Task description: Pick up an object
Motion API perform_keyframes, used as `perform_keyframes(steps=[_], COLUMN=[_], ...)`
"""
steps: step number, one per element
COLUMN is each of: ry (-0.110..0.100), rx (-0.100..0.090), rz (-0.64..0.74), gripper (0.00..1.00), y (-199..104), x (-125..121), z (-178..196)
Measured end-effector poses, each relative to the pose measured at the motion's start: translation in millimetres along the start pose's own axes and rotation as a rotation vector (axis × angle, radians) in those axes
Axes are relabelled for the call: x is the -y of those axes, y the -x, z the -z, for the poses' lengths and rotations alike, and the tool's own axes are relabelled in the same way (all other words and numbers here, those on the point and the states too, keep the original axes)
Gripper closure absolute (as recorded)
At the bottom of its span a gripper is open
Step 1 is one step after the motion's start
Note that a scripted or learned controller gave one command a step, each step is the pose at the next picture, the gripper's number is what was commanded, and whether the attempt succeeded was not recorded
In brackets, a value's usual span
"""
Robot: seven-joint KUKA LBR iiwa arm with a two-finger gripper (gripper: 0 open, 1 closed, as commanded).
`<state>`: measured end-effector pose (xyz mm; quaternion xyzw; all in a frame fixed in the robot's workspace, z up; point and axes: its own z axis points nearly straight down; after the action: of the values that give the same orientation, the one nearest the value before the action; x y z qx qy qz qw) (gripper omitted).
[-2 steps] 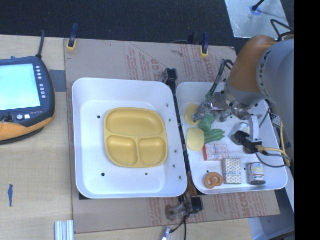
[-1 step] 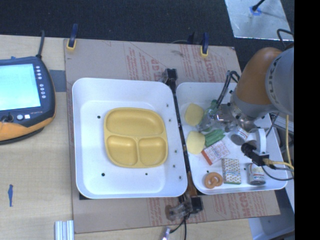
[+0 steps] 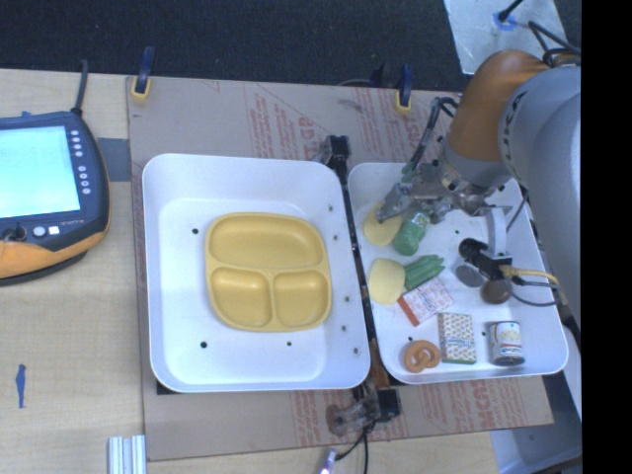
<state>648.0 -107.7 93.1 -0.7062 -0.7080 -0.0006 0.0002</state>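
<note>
- In the camera view, the gripper (image 3: 415, 205) stands low over the far part of the right bin (image 3: 474, 375). The grey arm with its orange band comes in from the right.
- Directly below it lies a green bottle (image 3: 411, 233), tilted, with its upper end touching or almost touching the gripper. I judge that this is the thing it aims at.
- Whether the gripper is wide or narrow I cannot tell, because the metal parts blend with the top of the bottle. I see nothing clearly clamped.
- A pale yellow fruit (image 3: 379, 228) lies just beside the bottle, between it and the bin wall. A second yellow piece (image 3: 387, 279) and a green vegetable (image 3: 425, 269) lie near, more to the front.
- A red and white packet (image 3: 427, 302), a doughnut (image 3: 422, 355), a small patterned box (image 3: 456, 337) and a can (image 3: 507, 344) lie well apart from the bottle.
- The left bin (image 3: 158, 265) holds a yellow divided plate (image 3: 269, 270), which plays no part in this step.
- To do the step well, I think the grip should close across the narrow body of the bottle, not along its length, and be centred so the bottle does not roll out.
- The side toward the yellow fruit needs care, or the fruit is pinched too. A straight, slow lift seems best, because a smooth round bottle can slip.
</note>
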Motion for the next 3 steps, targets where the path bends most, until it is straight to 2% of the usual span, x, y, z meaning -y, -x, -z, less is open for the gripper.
perform_keyframes(steps=[1, 2, 3], ry=[-0.001, -0.001, -0.005], rx=[0.000, 0.002, 0.001], rz=[0.000, -0.001, 0.002], gripper=[0.00, 0.00, 0.00], y=[-2, 84, 42], x=[-9, -8, 1], z=[-1, 73, 3])
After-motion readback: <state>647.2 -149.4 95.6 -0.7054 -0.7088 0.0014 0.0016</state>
